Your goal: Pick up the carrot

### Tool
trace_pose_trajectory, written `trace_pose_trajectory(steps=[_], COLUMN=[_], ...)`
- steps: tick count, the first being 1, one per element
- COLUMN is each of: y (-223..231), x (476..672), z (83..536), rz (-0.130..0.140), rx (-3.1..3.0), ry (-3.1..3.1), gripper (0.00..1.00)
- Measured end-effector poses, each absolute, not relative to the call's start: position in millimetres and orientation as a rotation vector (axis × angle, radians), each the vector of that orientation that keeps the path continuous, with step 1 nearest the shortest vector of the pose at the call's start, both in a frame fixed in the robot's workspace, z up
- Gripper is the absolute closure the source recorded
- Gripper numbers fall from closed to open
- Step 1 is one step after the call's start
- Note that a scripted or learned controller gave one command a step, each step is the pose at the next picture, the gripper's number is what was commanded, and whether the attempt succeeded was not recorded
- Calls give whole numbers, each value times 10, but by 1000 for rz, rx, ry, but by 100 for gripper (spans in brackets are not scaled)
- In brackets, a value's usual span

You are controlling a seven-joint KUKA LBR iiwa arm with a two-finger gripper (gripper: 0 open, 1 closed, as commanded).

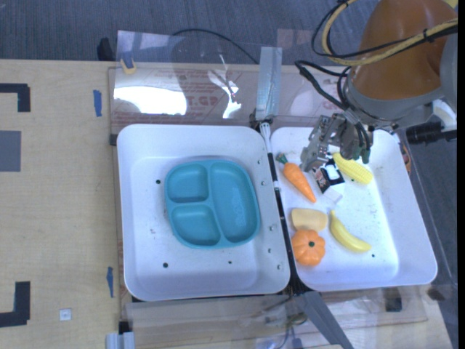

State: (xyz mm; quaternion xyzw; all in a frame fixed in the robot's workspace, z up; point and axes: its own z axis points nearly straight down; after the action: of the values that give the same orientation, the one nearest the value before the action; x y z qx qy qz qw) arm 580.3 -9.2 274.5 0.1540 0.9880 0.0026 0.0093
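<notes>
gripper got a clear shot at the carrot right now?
Probably yes. The carrot lies uncovered in the right bin, and the gripper hangs just up and right of it. The corn and the cheese sit close but apart from it.

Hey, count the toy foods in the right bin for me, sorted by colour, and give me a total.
Orange: 2, the tapered orange carrot and the round orange pumpkin
Yellow: 3, the curved yellow banana, the pale yellow cheese-like block and the yellow corn-like piece
Total: 5
</notes>
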Motion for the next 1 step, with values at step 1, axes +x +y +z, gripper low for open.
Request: trace_pose_trajectory(steps=[1], y=[-93], x=[5801], z=[2737], rz=[8], rx=[481], ry=[3087], gripper=[0])
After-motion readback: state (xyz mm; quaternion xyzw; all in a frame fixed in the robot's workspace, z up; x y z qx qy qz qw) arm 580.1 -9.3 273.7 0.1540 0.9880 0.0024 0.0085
